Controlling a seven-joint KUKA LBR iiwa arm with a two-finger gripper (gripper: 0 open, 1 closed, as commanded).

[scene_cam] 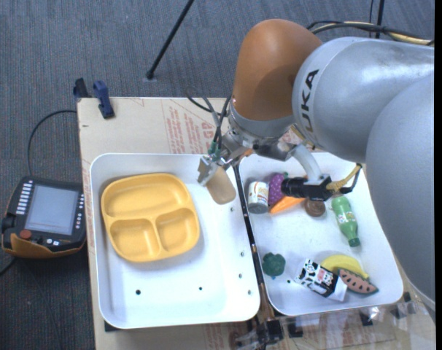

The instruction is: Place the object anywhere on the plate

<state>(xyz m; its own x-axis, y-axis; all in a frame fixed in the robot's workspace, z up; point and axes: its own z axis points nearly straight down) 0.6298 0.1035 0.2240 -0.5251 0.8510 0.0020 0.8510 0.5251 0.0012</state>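
- Here the gripper (208, 168) hangs over the left bin's (104, 283) far right corner, fingers clamped on a tan object (222, 187)
- The object's long axis slants down-right below them
- The yellow plate (149, 216) lies just left and nearer, close beside

The yellow plate (149, 216) lay in the left bin (119, 301), three compartments up. At its two o'clock the gripper (210, 168) hung over the same bin, a tan bread-like object (222, 187) between its fingers, just beside the plate's rim and apart from it. In the right bin (385, 257) sat a small can (258, 196), purple grapes (277, 189), a carrot (286, 205), a green bottle (345, 221), broccoli (273, 265), a banana (343, 262), a watermelon slice (358, 282) and a cow-patterned carton (320, 278). At the plate's nine o'clock, off the bench, lay a teach pendant (44, 217).
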